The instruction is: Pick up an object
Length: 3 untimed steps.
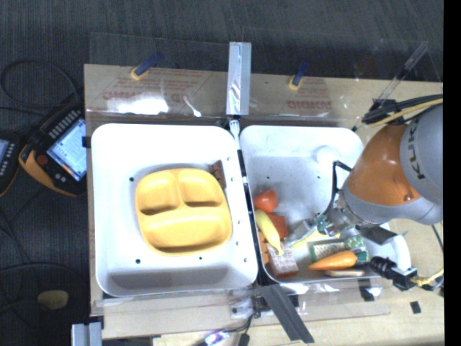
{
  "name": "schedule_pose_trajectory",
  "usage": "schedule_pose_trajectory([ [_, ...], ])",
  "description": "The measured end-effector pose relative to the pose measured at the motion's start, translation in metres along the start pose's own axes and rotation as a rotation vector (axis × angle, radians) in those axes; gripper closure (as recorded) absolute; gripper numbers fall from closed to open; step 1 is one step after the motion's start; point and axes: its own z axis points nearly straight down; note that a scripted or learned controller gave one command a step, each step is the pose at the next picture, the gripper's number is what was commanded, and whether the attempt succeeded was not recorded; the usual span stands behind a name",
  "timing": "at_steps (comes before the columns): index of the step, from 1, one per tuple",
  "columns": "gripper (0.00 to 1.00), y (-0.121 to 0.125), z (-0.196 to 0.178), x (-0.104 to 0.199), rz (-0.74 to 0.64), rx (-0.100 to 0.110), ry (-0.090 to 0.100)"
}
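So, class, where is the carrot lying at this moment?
The carrot lies on its side near the front edge of the right bin, just below the gripper and right of the banana.

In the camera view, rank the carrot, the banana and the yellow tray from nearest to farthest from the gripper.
The gripper is low in the right bin.
1. Carrot: just below the gripper, at the bin's near wall.
2. Banana: further left, by the divider side of the same bin.
3. Yellow tray: farthest, in the left bin.
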Motion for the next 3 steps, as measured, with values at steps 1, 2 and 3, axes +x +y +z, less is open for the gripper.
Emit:
schedule_pose_trajectory([
  [1, 1.00, 0.001, -0.009, 0.001, -0.001, -0.001, 0.002],
  [2, 1.00, 0.007, -0.168, 0.038, -0.036, 0.000, -0.004],
  [3, 1.00, 0.057, -0.091, 0.059, 0.368, 0.002, -0.002],
])
